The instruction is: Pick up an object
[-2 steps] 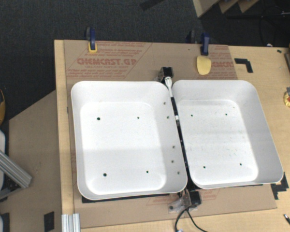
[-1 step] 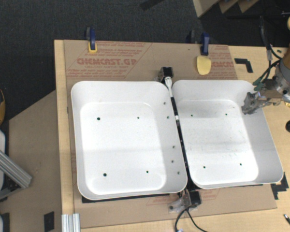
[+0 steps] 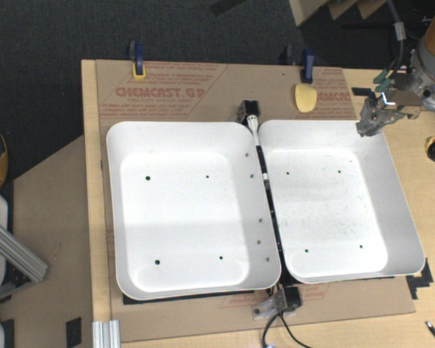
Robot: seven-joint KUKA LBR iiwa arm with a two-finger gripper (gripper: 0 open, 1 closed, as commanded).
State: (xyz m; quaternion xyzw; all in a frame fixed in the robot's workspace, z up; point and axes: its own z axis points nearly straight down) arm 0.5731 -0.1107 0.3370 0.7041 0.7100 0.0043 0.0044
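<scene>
Bins [image 3: 123, 194] side by side; end effector [image 3: 370, 124] above right bin's corner.

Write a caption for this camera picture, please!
Robot pincer hovers at the right white bin's far corner, beside the left bin.

A robotics lab bench, this: two shallow white bins [image 3: 181, 201] sit side by side on a brown board [image 3: 225, 85] held by blue clamps [image 3: 307, 65], cables [image 3: 275, 325] trail off the front edge, aluminium framing [image 3: 14, 256] stands at left, dark carpet [image 3: 58, 20] beyond.
</scene>
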